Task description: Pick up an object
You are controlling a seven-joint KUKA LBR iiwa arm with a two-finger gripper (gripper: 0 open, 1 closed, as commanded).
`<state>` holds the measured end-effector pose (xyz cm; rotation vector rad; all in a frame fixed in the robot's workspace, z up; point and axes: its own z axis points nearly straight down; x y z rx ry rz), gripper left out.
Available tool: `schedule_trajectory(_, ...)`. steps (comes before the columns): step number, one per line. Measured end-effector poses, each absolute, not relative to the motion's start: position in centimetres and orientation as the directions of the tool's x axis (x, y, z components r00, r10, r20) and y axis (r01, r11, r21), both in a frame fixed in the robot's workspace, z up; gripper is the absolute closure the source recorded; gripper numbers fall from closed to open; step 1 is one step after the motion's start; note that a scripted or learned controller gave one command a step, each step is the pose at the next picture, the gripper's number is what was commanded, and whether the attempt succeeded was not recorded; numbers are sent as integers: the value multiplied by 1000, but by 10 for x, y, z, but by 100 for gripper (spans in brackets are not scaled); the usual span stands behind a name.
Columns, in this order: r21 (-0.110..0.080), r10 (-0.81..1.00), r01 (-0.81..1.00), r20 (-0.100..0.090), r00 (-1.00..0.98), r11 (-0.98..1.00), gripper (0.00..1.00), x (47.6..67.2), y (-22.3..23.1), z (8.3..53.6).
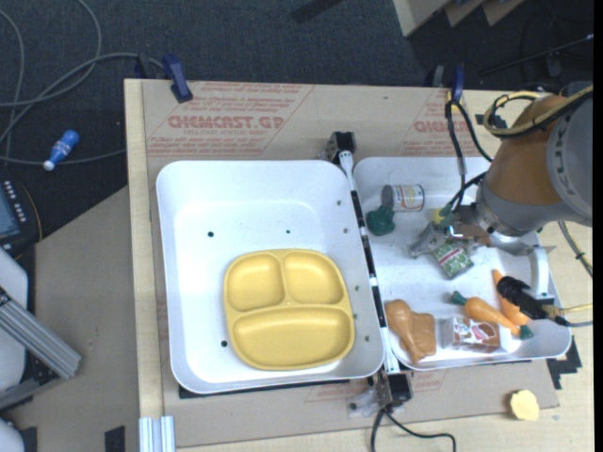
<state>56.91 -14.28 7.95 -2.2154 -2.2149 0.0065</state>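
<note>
— What sits where on the desk [141, 252]?

— Two bins side by side. The left bin [188, 215] holds a divided plate [287, 309] in its lower half. The right bin [424, 182] holds a small can [409, 197] at upper left, a small figure [380, 220] just below-left of it, a packet [453, 259] at centre under the gripper [435, 243], carrots [495, 311] at right, a wrapper [474, 333] and a bread piece [413, 329] along the bottom.

— Outside the bins?

— A small lump [524, 404] at lower right.
</note>
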Motion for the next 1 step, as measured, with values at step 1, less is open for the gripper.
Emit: schedule_trajectory(1,3,1000,1000,-1,1,-1,100,572,-144,95)
